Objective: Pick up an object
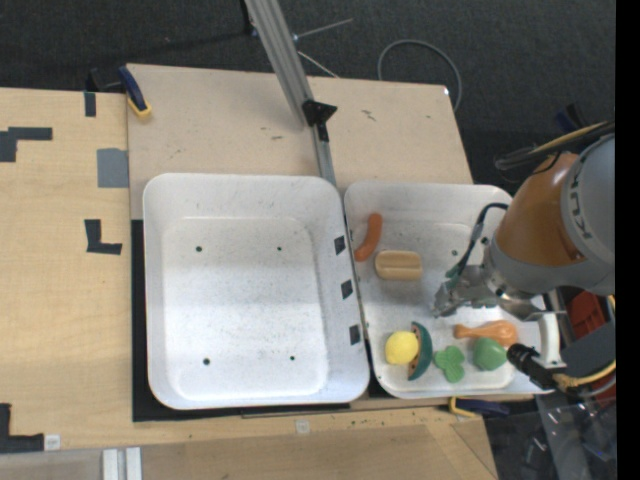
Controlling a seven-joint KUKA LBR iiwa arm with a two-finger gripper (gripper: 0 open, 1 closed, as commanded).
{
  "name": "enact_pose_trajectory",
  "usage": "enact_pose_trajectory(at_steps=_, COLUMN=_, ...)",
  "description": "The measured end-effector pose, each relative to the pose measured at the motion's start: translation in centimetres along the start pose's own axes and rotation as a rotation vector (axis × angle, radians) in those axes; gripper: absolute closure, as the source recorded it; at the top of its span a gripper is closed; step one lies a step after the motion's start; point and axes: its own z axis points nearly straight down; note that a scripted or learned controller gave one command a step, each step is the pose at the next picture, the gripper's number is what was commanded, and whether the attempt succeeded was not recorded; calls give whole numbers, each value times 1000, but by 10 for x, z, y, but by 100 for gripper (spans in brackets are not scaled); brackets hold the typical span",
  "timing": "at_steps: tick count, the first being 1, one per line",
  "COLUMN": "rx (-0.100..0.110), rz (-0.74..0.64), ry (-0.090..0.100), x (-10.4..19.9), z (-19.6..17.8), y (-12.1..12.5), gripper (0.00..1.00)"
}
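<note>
The bench (60,298) is light wood with grey and black tape marks at its left side. A tan board (250,128) lies on it, and beyond the board is dark carpet (100,8) with a thin looped cable (420,63). A metal rail (285,58) slants in from the top edge and ends at a black clamp between the 2 bins.

The left bin (160,268) is white with dark speckling. The right bin (430,200) holds 6 items: a sausage (369,235), a bread roll (398,265), a lemon (402,348), a dark green pod (421,354), a small green vegetable (451,362) and a carrot (485,331) beside a larger green piece (490,355).

The pincer (455,293) sits low in the right bin, between the bread roll and the carrot. Whether it is spread or pressed together cannot be determined; the wrist hides it. The arm is cut off at the right edge.
</note>
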Motion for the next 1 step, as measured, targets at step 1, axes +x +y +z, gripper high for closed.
enact_pose_trajectory(at_steps=1, rx=-5, rz=-1, ry=-1, x=0, z=-56, y=11, gripper=100)
